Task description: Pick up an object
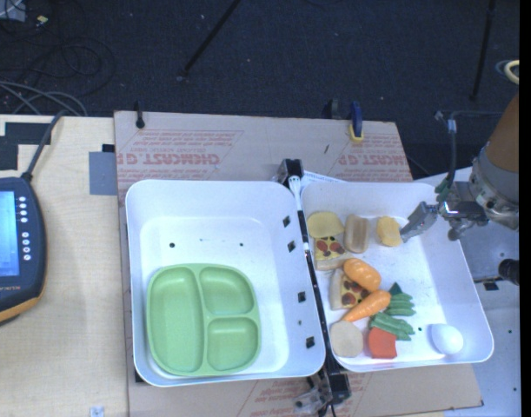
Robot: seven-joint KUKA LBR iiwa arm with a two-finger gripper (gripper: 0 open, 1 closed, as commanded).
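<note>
Presently the fingers (414, 224), state indeterminable, hang over the right bin (470, 295) beside toy food (362, 274); far beyond them, the left bin (143, 224) holds a green tray (202, 320).

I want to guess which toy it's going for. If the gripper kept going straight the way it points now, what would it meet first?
Probably the small yellow piece: the gripper points left toward it, though height is unclear.

1 fixed camera looks down at a slant, from some height, on 2 white bins (152, 233) side by side.
</note>
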